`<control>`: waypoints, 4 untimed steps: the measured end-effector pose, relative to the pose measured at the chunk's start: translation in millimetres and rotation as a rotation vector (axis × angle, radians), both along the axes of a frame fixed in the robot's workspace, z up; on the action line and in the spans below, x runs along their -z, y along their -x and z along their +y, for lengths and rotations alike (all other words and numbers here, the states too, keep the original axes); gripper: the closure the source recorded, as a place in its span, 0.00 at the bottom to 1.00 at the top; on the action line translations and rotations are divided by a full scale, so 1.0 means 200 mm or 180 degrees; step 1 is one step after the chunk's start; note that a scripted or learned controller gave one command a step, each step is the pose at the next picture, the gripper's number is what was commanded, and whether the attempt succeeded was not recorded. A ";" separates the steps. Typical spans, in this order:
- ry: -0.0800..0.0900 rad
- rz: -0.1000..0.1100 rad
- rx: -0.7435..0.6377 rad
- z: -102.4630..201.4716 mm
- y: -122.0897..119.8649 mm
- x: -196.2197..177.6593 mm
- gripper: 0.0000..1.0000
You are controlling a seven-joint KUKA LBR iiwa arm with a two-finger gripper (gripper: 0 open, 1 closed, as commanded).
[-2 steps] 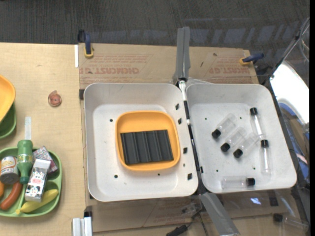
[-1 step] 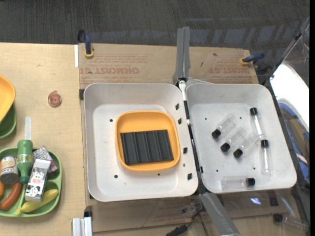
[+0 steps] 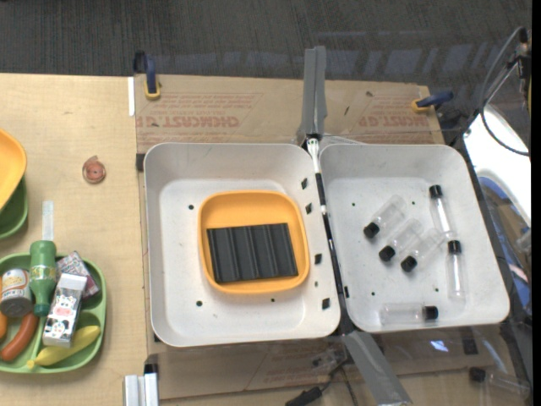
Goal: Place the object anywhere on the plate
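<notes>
Seen from above at a slant, two shallow white bins sit side by side on brown cardboard (image 3: 220,112) laid over a wooden tabletop (image 3: 68,117). The left bin (image 3: 169,227) holds a yellow-orange plate (image 3: 254,204) with rounded corners, near the bin's middle. A dark grey rectangular block (image 3: 254,254) with lengthwise ridges lies flat on the plate, inside its rim and a little toward the near edge. The right bin (image 3: 406,167) holds several clear plastic tubes with black caps, scattered loosely: one tube (image 3: 439,214) lies near the far right, another tube (image 3: 455,271) just below it, a few lie in a cluster (image 3: 397,235) in the middle, and one tube (image 3: 406,314) lies along the near wall. On the tabletop to the left, well apart from the bins, a green tray (image 3: 91,338) carries toy food, small cartons and a green bottle (image 3: 42,273). A yellow dish (image 3: 8,172) sits at the left edge, with a small pink round thing (image 3: 94,171) beside it. Whether the end effector is apart or together cannot be told.
</notes>
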State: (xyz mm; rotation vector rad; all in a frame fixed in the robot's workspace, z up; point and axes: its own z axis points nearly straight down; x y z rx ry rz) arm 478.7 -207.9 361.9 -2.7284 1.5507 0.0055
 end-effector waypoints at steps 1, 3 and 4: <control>-0.0001 -0.0013 -0.1036 -0.03 0.00 -0.15 0.00; -0.0009 -0.0032 -0.2657 -0.07 -0.05 -0.21 0.00; -0.0010 -0.0028 -0.2653 -0.06 -0.03 -0.03 0.00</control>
